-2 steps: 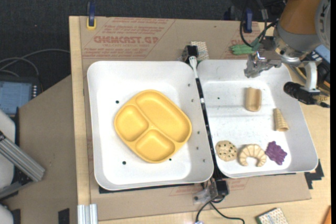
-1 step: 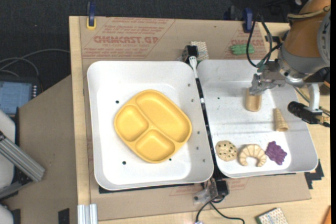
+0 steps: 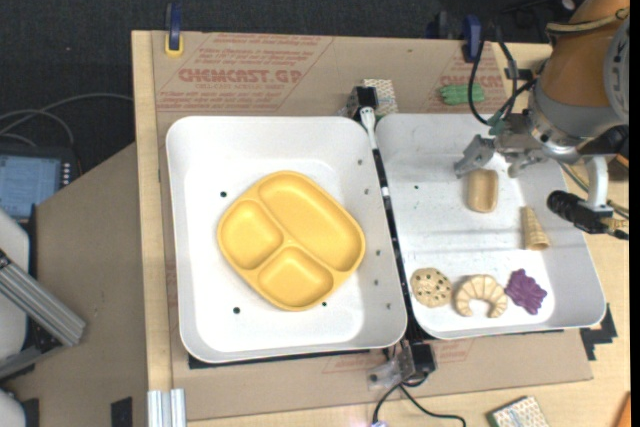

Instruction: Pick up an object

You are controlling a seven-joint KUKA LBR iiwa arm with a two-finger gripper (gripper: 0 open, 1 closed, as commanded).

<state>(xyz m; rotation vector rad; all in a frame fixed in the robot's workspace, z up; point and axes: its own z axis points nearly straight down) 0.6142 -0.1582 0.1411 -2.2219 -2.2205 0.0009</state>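
Observation:
In the right bin [image 3: 430, 165], a tan bread-like roll [image 3: 482, 191] lies near the middle. A small cone [image 3: 534, 228] lies to its right. Along the front edge sit a cookie [image 3: 430, 286], a croissant [image 3: 481, 295] and a purple bunch of grapes [image 3: 526, 290]. My gripper [image 3: 494, 160] hangs just behind the roll at the bin's far right, open, with its two grey fingers spread and nothing between them.
The left bin [image 3: 190, 215] holds a yellow divided plate [image 3: 290, 240]. A black divider [image 3: 380, 185] runs between the bins. A green item [image 3: 460, 95] lies on the cardboard behind the right bin. Cables trail at the right.

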